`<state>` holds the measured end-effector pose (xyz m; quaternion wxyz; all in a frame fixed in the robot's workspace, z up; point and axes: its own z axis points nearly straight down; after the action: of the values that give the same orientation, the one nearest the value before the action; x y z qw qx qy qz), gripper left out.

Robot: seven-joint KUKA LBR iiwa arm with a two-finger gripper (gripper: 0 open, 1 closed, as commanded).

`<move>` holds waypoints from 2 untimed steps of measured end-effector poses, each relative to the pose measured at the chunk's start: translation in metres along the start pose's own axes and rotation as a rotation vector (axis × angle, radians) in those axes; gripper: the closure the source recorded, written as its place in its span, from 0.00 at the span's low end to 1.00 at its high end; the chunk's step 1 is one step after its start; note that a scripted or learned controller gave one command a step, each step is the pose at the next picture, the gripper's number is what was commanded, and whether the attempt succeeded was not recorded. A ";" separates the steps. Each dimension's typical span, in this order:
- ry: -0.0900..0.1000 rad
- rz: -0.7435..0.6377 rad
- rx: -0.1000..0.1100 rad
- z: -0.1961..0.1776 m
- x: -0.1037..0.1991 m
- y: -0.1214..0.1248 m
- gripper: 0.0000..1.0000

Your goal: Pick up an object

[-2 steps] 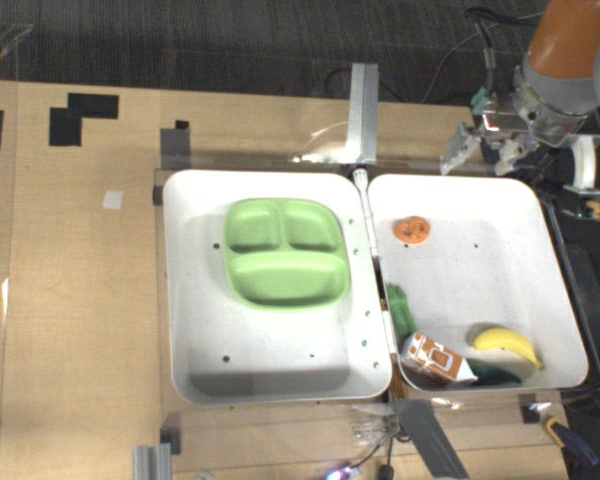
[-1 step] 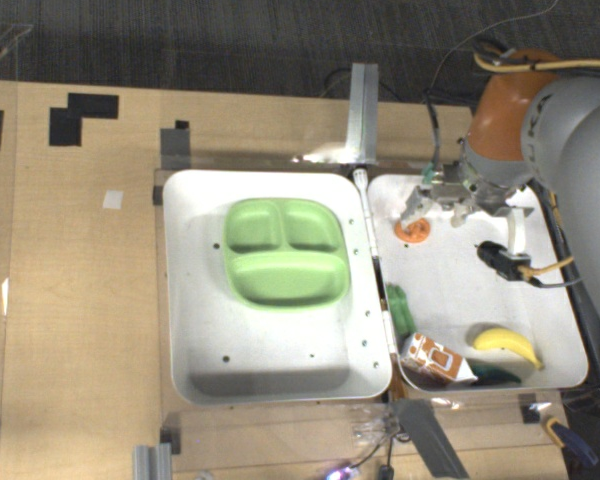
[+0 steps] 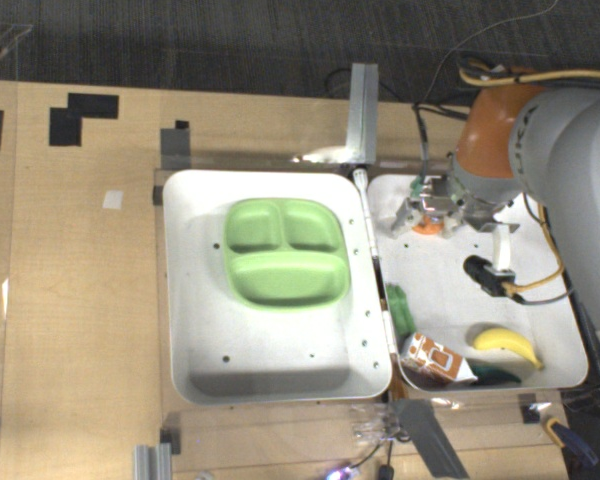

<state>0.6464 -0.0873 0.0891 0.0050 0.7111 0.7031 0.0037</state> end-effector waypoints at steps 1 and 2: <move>0.002 -0.097 0.009 -0.012 -0.056 0.025 0.00; -0.004 -0.198 -0.018 -0.009 -0.010 0.013 0.00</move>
<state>0.6593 -0.0973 0.0978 0.0130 0.6378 0.7700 0.0078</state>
